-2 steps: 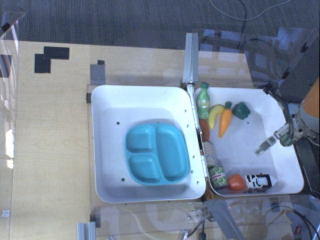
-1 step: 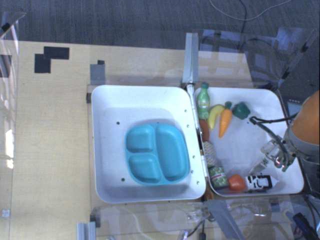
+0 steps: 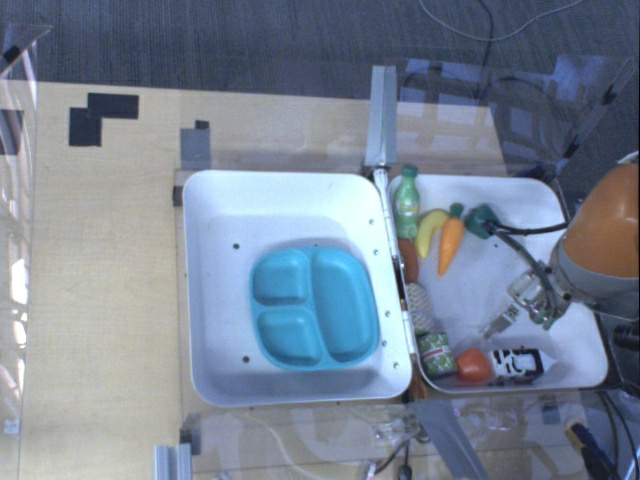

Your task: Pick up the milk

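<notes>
The milk (image 3: 519, 364) is a small white carton with black patches. It lies on its side in the front right corner of the right bin (image 3: 575, 258), next to a red tomato (image 3: 473, 366). My gripper (image 3: 522, 313) hangs over the right bin just behind the milk, a short gap away from it. Its fingers (image 3: 498, 324) stand open with nothing between them. The grey arm with its orange band (image 3: 605, 228) comes in from the right.
The right bin also holds a green bottle (image 3: 406, 202), a banana (image 3: 430, 230), a carrot (image 3: 449, 244), a teal piece (image 3: 481, 218), a green can (image 3: 436, 352) and other small items along its left wall. A blue divided plate (image 3: 314, 304) lies in the left bin (image 3: 220, 268).
</notes>
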Available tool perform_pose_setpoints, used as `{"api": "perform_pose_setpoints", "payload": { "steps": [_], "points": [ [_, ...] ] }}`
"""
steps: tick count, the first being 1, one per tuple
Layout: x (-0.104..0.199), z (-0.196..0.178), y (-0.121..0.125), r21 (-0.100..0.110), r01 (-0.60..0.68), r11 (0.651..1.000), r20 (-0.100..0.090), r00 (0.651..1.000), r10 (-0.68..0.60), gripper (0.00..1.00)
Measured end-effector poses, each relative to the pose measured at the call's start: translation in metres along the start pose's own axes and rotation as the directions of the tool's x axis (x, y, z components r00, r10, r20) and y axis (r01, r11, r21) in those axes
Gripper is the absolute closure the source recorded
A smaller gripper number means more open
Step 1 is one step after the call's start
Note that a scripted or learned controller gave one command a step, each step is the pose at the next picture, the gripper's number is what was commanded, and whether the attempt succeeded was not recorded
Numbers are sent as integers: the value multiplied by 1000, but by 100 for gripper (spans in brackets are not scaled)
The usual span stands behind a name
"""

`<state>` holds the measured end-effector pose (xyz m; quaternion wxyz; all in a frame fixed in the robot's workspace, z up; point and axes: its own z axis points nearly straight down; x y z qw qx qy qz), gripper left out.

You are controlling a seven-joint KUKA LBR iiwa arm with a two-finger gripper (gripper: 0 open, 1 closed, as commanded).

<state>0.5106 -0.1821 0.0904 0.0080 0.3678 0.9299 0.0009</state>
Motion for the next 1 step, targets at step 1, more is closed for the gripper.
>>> {"api": "perform_pose_setpoints", "payload": {
  "steps": [1],
  "points": [
    [-2, -12, 3, -6, 1, 1000, 6, 1000, -1, 100]
  ]
}}
